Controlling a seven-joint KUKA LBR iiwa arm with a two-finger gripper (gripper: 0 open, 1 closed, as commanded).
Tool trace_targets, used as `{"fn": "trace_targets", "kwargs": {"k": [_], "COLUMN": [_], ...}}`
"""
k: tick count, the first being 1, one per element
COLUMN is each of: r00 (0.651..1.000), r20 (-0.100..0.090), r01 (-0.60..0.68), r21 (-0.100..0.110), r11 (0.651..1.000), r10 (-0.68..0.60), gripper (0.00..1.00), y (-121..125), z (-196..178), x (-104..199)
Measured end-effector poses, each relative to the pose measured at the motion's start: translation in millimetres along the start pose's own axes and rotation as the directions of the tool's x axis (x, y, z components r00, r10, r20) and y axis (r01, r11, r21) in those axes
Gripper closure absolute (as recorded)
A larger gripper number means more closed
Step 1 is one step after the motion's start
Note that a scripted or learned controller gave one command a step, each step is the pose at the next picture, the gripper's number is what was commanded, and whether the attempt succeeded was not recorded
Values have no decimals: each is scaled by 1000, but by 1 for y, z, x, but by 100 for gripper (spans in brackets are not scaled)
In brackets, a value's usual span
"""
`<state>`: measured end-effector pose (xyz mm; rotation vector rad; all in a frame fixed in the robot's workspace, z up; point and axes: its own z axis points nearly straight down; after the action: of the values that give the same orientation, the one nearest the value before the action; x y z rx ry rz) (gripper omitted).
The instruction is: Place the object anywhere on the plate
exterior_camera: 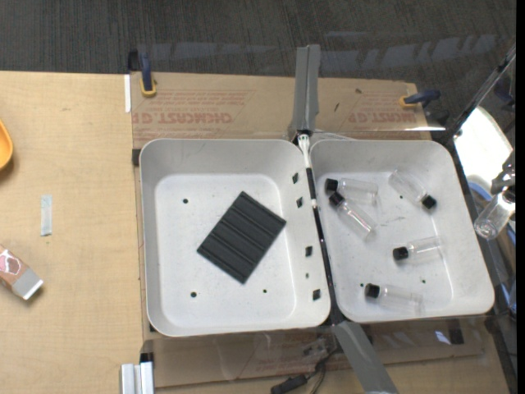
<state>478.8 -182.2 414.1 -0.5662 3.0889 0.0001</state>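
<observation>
Tan wood desk (66, 154), dark carpet (205, 15) behind. Gripper (500, 195) sits at the right bin (459, 167) rim, and I can't tell its grip state. Clear black-capped vials (414, 251) lie just left of it. Black ribbed plate (242, 237) is farther left, in the left bin (164, 158).

An orange thing (4, 146) sat at the desk's (66, 318) left edge, near a small grey strip (46, 216).

Mirrored "CHEMCAST GP" on cardboard (197, 109)
</observation>
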Motion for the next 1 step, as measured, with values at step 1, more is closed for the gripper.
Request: {"fn": "trace_targets", "kwargs": {"k": [1], "r00": [829], "r20": [3], "r01": [-560], "r21": [2], "r11": [829], "r10": [560], "gripper": [100], "y": [-29], "z": [-10], "x": [-9]}}
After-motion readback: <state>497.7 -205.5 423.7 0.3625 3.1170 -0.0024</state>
